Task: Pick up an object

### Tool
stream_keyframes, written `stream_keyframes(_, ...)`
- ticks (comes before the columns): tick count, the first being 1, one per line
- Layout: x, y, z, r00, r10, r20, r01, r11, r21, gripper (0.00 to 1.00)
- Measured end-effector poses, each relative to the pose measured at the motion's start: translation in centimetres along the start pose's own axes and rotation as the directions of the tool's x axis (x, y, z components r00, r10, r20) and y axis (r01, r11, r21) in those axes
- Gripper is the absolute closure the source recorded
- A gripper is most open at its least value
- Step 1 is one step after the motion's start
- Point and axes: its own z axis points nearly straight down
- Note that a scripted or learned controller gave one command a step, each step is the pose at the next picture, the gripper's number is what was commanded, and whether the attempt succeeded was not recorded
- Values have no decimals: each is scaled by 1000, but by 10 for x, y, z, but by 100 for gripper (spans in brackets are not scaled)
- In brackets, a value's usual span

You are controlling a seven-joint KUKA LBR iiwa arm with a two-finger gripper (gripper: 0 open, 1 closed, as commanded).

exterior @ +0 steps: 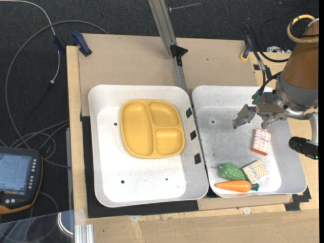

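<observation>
The arm reaches in from the right, its orange band point(304, 59) above the grey wrist, and the gripper point(255, 116) hangs over the upper middle of the right bin point(217, 97). Its two dark fingers point(243, 118) are spread wide apart — nothing sits between them, and the speckled white floor of the bin shows in the gap.

Four small things lie in the right bin, all in its lower right part. Just below and to the right of the gripper lies a small carton point(261, 142), white with pink-red print, its long axis running nearly up and down the view with a slight tilt, top end leaning to the right. Lower down, a second flat packet point(256, 171) with a pale, dotted pattern lies turned on the diagonal. Beside it to the left sits a green, knobbly toy vegetable point(232, 171), lumpy and rounded, its longer side slanting down to the right. Along the bin's front rim lies a toy carrot point(234, 186) — orange, smooth, its long axis almost level across the view, the tapered tip pointing left and the dark green stub at the right end, near the patterned packet. The carrot and the green vegetable lie just beside each other.

The left bin point(106, 135) bears a yellow divided plate point(152, 128) with three compartments.
</observation>
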Motion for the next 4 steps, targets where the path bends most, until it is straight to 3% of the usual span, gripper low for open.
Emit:
stream_keyframes(1,0,0,0,1000,0,0,0,1000,0,0)
stream_keyframes(4,16,0,155,1000,1,-1,-1,1000,5,0)
